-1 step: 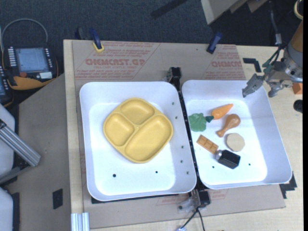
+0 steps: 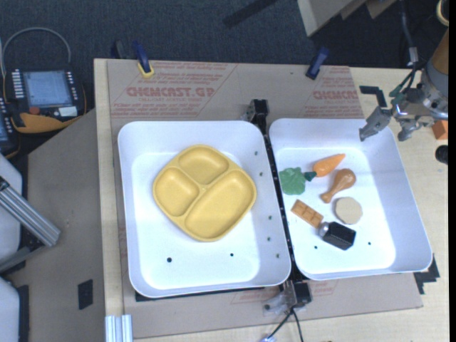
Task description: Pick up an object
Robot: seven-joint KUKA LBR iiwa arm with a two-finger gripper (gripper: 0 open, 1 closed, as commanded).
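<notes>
camera view, right of frame: your gripper hangs spread and empty; take the light, rigid toy drumstick by its narrow shaft.

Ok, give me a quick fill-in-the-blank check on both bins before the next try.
The yellow divided plate lies in the ____ bin.
The orange carrot lies in the ____ bin, near the drumstick.
The plate has ____ compartments.
The tool hovers over the right bin's ____ corner.

Missing words: left; right; three; far right
</notes>
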